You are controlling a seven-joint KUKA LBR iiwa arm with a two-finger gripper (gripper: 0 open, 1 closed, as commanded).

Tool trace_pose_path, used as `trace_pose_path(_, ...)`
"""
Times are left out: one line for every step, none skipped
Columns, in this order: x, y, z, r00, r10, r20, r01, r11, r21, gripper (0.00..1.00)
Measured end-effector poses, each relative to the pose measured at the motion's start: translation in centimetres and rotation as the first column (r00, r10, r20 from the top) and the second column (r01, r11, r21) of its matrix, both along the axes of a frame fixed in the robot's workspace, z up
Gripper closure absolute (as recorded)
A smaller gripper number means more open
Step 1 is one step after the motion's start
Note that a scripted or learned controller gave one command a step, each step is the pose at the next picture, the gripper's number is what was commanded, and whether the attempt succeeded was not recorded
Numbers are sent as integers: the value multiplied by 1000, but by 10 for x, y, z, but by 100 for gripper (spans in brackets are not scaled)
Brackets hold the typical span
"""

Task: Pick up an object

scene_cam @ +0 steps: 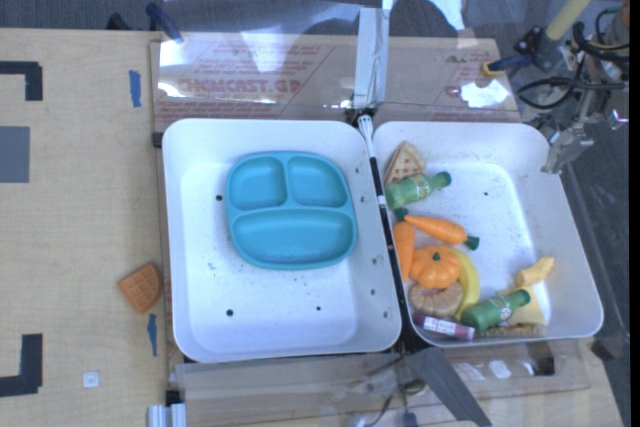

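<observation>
You have two white bins [200,315], one blue divided plate [290,210], two green bottles [418,188], two carrots [440,228], one pumpkin [437,266], one banana [467,280], and one waffle [142,287] at lower left.

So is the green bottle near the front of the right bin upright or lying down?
Lying down: the green bottle rests on its side in the right bin, cap toward the yellow piece.

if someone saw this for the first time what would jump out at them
Probably the bright blue divided plate lying alone in the left bin. Next, the pile of toy food crowded along the right bin's left and near sides: a carrot, a small pumpkin, a banana and two green bottles. A waffle lies out on the bench.
</observation>
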State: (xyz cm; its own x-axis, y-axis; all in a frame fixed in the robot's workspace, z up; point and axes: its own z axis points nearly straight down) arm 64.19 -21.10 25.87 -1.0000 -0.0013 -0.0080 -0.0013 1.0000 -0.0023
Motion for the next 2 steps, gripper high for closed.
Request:
trace_pose_path(-84, 71, -99, 977, -215, -10, 215, 977, 4, 0)
trace_pose_path(-86, 110, -169, 963, -269, 5, 269, 963, 4, 0)
